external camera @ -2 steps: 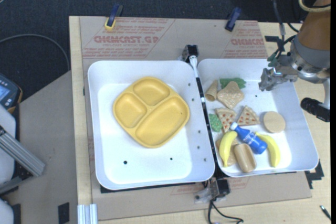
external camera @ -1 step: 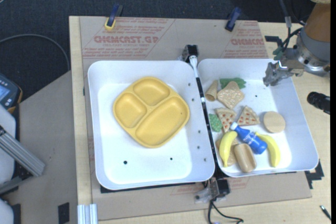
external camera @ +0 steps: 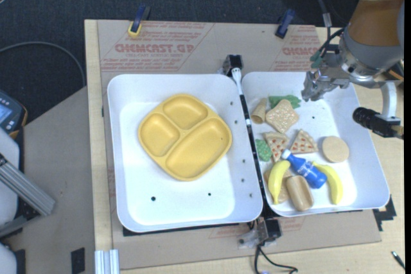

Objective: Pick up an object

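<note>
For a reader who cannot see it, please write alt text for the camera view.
A robot arm's hand hangs over the back of the right bin, which holds toy food: bananas, a blue bottle, crackers and a round cookie. The left bin holds a yellow divided plate.

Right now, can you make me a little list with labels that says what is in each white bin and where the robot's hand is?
left bin: one yellow divided plate, three sections
right bin: pile of toy food
toy food seen: banana, blue bottle lying across the banana, square cracker, two pizza slices, round cookie, bread roll, green leafy pieces
gripper: above the right bin's far end, beside the green pieces
held: nothing seen in the fingers
arm: comes in from the right
</note>
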Motion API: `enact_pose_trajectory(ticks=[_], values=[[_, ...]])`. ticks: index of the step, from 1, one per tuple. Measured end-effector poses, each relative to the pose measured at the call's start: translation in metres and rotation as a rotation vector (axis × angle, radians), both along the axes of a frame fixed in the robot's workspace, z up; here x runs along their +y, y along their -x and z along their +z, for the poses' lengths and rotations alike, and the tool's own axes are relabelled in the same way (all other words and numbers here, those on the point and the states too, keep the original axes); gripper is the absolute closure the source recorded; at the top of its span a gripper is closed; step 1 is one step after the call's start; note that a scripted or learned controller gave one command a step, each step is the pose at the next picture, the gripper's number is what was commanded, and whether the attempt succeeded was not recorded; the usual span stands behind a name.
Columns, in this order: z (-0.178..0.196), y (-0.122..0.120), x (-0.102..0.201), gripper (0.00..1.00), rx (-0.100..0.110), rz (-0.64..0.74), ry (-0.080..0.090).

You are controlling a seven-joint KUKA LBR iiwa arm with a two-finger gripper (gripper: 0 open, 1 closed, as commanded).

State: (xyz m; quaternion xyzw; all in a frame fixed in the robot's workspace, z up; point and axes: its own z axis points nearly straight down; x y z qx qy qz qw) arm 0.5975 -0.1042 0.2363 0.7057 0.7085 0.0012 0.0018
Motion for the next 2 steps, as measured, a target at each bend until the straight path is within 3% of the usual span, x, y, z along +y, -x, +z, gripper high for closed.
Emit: enact_pose_trajectory(ticks=[2], values=[[0.007, -0.021, 0.1, 1.0, 0.001, -0.001, -0.001]])
